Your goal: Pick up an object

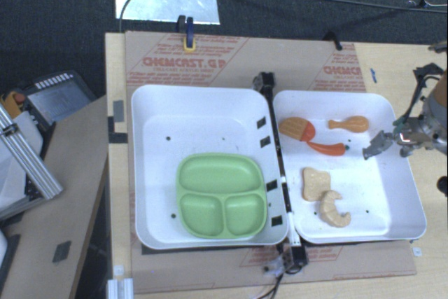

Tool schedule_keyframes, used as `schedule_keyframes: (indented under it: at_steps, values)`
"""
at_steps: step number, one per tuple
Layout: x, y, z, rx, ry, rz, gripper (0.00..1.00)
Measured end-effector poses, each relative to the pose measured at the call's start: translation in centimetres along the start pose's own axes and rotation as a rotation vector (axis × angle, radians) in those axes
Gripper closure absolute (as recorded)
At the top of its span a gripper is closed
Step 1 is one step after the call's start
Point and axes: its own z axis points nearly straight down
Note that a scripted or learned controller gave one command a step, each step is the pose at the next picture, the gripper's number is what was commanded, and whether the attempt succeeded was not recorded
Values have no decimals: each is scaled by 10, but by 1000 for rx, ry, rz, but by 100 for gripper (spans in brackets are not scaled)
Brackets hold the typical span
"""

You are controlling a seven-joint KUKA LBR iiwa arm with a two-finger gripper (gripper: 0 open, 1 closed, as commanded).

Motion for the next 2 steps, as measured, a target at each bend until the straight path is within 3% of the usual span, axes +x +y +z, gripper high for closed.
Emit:
schedule_keyframes:
  at_steps: [2]
  values:
    - [6, 2, 102, 4, 2, 0, 0]
